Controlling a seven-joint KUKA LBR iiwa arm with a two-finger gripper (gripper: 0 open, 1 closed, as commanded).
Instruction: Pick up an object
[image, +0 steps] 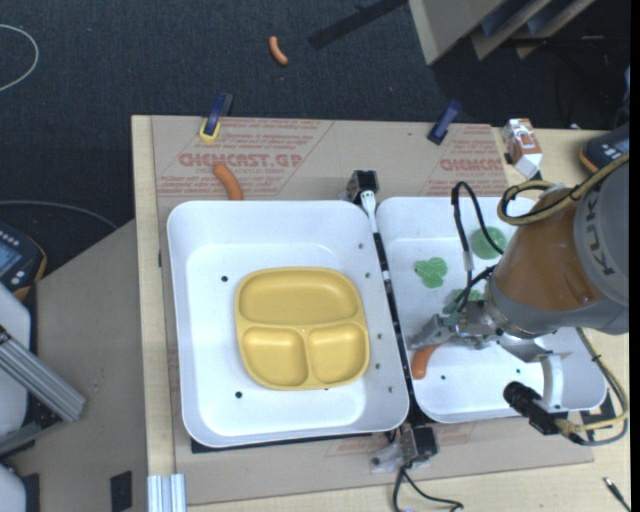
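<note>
The gripper (440, 331), its state impossible to tell, hangs just above-right of the carrot (421, 362), which lies roughly upright.

1. My two-finger gripper (432, 335) hangs low at the right white bin's (470, 395) nine o'clock edge.
2. A small orange sausage-shaped piece (421, 362) lies just beside it, at six o'clock.
3. A yellow three-compartment plastic plate (301, 327) sits mid left white bin (200, 300).

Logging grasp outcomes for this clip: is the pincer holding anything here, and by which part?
Cannot be told. The pincer sits low in the right bin, just above an orange sausage, but no object shows between its tips.
</note>
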